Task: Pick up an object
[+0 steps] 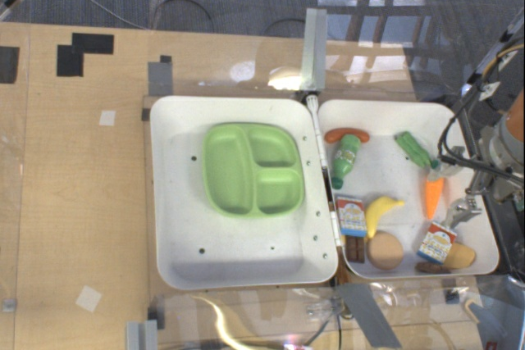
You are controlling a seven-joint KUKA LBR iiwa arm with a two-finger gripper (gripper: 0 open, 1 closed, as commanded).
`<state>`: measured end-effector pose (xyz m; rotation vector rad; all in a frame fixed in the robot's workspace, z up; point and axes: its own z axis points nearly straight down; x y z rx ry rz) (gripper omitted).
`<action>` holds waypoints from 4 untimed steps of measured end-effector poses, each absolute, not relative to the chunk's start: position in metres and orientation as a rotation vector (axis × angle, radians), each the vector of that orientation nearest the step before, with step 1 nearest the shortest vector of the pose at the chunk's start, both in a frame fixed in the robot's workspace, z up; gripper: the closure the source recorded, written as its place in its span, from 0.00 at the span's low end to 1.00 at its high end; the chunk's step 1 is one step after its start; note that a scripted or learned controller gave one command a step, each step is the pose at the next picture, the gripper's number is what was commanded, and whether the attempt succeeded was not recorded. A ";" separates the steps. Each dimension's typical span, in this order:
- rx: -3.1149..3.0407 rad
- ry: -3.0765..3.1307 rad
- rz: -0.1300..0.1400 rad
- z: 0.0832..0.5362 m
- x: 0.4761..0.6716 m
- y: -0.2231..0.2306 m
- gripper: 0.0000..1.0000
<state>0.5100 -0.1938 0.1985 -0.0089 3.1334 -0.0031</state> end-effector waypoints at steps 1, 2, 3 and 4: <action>0.040 3.128 -0.006 0.099 0.529 -0.205 0.00; 0.103 3.127 -0.004 0.090 0.546 -0.206 0.00; 0.248 3.118 -0.004 0.090 0.558 -0.195 0.00; 0.247 3.117 -0.004 0.090 0.565 -0.176 0.00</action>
